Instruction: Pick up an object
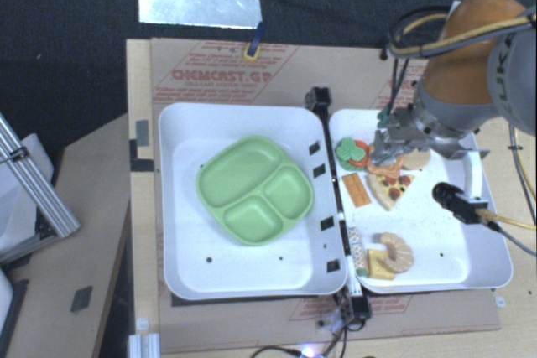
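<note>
- While the arm reaches in from the right, its gripper (pixel 388 148) hangs low over the right bin (pixel 482 264), placed above a pizza slice (pixel 391 185); its opening cannot be judged.
- Toy foods cluster in that bin; a green divided plate (pixel 254 189) occupies the left bin (pixel 180 205).

A robotics lab: KUKA arm (pixel 470 54) over white bins (pixel 180 264) on a cardboard-covered bench (pixel 226 75)

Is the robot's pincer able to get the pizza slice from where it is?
Probably yes. The pincer hangs right above the pizza slice in the right bin, with nothing lying over it.
</note>
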You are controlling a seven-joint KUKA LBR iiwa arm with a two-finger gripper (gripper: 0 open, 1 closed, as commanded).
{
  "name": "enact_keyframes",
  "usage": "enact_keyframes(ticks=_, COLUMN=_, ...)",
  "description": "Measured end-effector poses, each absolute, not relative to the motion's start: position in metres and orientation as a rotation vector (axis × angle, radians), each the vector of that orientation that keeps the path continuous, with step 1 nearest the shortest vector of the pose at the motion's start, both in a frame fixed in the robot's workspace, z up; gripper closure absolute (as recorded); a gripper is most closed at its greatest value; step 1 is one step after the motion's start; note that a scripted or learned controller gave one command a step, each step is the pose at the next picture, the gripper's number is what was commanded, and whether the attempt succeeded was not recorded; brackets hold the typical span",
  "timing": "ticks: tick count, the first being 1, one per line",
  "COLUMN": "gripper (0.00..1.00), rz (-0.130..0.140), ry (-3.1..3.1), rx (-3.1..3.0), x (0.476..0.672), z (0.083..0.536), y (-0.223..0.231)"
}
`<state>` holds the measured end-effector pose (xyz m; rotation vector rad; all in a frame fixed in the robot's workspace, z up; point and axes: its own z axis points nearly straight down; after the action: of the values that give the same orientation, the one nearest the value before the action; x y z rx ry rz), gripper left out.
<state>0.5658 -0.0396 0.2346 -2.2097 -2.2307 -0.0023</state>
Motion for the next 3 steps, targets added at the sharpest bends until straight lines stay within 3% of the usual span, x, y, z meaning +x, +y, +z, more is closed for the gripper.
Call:
enact_keyframes(ticks=1, gripper=1.0, rz=0.001, ry=-2.228, rx=-2.21, x=0.523, z=0.222, y=-0.005)
enact_keyframes(ticks=3, gripper=1.0, rz=-0.001, ry=-2.228, rx=-2.215, x=0.502, z=0.22, y=0.029)
